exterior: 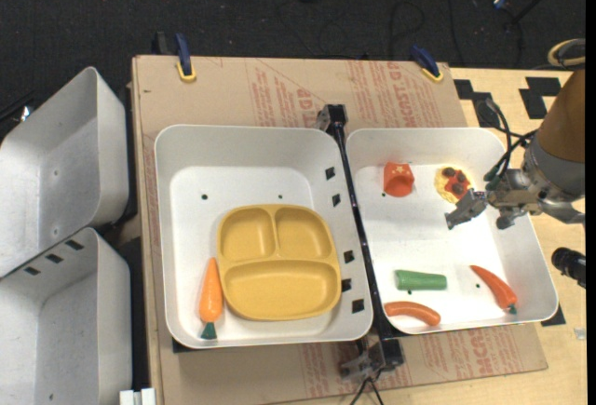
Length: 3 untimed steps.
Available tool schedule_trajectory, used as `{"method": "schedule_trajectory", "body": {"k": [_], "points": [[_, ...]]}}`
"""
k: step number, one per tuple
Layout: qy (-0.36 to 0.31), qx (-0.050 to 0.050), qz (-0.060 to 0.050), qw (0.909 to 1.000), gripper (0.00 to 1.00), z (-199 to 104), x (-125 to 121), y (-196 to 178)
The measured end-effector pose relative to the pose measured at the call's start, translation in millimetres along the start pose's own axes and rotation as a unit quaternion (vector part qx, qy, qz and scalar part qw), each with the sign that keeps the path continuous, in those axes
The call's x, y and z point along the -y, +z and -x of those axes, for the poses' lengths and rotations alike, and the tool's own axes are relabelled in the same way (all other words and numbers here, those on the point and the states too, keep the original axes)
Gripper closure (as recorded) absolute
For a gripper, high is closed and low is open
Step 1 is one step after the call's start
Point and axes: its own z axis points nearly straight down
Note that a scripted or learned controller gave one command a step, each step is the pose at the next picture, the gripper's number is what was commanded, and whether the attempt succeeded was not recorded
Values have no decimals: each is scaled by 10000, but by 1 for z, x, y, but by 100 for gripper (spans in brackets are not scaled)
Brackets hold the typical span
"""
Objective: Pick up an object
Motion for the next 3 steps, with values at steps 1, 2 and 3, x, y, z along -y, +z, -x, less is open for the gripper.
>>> {"method": "schedule_trajectory", "body": {"k": [1,2,3], "points": [[-20,13,67,10000,0,-1,-3,-7],[-14,5,43,10000,0,-10,-3,52],[-10,8,45,10000,0,-10,-3,106]]}}
